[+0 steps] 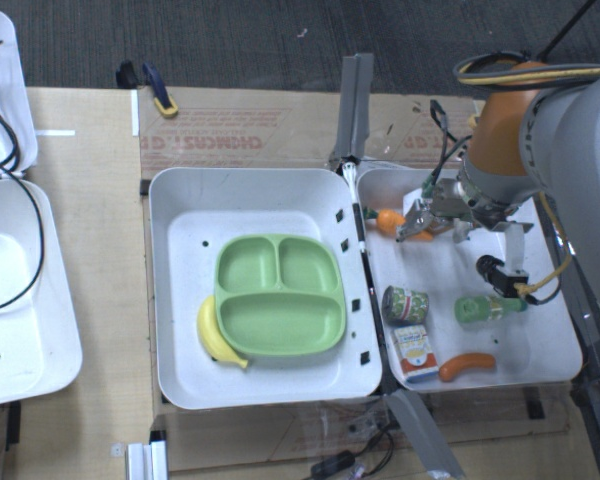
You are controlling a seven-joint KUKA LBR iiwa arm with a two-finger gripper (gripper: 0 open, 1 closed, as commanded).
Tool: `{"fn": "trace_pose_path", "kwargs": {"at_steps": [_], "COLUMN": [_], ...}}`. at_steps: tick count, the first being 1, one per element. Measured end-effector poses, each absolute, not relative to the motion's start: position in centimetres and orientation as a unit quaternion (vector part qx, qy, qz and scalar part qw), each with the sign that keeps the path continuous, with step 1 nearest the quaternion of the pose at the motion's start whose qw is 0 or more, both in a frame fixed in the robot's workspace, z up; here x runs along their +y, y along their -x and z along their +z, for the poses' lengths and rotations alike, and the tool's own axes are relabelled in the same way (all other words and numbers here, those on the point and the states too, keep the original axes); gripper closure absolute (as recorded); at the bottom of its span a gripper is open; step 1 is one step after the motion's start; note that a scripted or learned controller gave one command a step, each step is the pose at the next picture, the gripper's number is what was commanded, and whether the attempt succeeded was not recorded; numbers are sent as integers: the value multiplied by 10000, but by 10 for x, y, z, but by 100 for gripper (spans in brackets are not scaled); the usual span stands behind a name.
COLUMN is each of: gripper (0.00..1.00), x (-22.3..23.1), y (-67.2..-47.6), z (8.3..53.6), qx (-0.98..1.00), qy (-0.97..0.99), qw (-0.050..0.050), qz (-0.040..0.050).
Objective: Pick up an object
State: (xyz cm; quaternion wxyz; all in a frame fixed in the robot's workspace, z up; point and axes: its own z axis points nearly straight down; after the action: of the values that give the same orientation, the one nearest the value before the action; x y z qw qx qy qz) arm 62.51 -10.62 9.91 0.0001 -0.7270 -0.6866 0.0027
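Note:
My gripper (435,228) is low over the back left part of the right bin (550,368). It sits right over an orange carrot-like piece (387,220), whose left end sticks out beside the gripper while the rest is hidden under it. Further forward in the same bin lie a green can (405,305), a green bottle (485,309) on its side, a small carton (413,351) and an orange sausage-shaped piece (467,366).
The left bin (175,268) holds a green divided plate (280,295) with a banana (215,335) at its left edge. A grey divider post (355,108) stands behind the bins' shared wall. White equipment with black cables (10,268) lies at far left.

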Motion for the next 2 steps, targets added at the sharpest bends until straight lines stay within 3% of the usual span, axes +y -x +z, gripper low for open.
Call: {"fn": "trace_pose_path", "kwargs": {"at_steps": [1, 2], "gripper": [0, 100], "x": [-102, -110], "y": [-651, -650], "z": [93, 103], "qx": [-7051, -7034], "qy": [7089, 7105], "qw": [132, 101], "qz": [144, 179]}}
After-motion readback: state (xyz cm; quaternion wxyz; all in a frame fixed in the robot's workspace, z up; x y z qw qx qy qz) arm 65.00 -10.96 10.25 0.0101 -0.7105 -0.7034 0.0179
